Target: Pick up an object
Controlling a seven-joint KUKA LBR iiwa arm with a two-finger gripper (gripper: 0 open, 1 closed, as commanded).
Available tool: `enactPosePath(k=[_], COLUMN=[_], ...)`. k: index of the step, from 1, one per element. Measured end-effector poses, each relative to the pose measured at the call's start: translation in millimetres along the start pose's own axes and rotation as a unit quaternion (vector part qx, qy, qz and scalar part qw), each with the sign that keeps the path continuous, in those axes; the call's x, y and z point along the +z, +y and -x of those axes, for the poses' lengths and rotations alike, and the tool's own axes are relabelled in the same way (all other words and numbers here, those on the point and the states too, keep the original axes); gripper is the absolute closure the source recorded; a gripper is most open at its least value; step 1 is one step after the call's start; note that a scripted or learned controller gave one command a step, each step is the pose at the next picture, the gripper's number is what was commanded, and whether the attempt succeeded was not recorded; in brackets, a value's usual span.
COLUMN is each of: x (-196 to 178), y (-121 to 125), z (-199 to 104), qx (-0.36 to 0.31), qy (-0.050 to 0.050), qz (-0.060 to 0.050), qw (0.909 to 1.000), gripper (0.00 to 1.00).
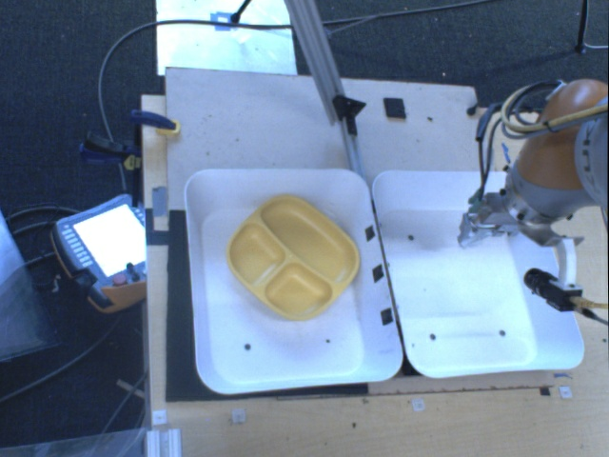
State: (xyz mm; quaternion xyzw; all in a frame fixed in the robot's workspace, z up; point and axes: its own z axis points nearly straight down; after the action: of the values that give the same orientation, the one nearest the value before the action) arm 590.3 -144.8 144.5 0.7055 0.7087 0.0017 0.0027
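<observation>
A yellow plate (293, 255) with three compartments lies flat in the left white bin (219, 350), near its middle. My gripper (474, 230) hangs over the upper right part of the right white bin (476, 350), well to the right of the plate. Nothing shows under or beside the gripper on the bin floor. The grey arm with its orange band (557, 150) comes in from the right above that bin.
A slanted metal pole (319, 46) crosses the bench behind the bins. Black clips (378, 272) sit along the seam between the two bins. A teach pendant (103, 250) lies off the bench at the left. Cables trail from the wrist at the right.
</observation>
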Motion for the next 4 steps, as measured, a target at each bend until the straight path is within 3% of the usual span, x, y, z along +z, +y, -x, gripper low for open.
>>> enactPosePath(k=[1, 4], x=[-53.9, -56.3], y=[1.9, 13.1], z=[0.2, -149.1], qx=[-0.001, -0.003], qy=[0.000, 0.002], qz=[0.000, -0.002], qw=[1.0000, 1.0000], gripper=[1.00, 1.00])
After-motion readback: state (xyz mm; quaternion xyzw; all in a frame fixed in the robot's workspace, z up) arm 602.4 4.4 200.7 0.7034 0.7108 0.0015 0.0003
